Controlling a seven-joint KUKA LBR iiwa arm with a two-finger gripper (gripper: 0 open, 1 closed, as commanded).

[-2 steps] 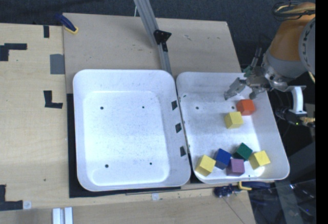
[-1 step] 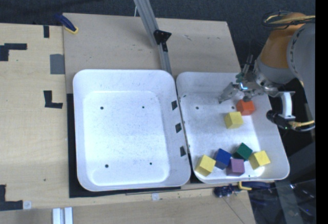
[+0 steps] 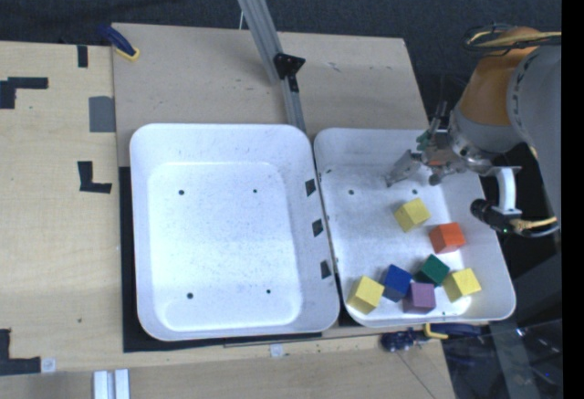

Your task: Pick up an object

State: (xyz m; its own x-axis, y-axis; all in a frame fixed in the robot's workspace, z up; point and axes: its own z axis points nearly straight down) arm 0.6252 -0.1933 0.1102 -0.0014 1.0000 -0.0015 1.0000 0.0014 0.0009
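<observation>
The grey arm with the orange band (image 3: pixel 497 96) is reaching in from the right, and its pincer (image 3: pixel 415 169) is hanging over the far part of the right shallow white bin (image 3: pixel 365 205), its two fingers spread apart with nothing between them. Just near it, a small yellow cube (image 3: pixel 412 214) is lying alone, and an orange cube (image 3: pixel 446 236) is sitting beside that one. Closer to the near rim, a yellow block (image 3: pixel 367 293), a blue cube (image 3: pixel 397 281), a purple cube (image 3: pixel 422 296), a green cube (image 3: pixel 434 269) and another yellow cube (image 3: pixel 464 283) are crowding together. The left white bin (image 3: pixel 224 233) is resting beside it on the wooden worktop (image 3: pixel 55 205).
</observation>
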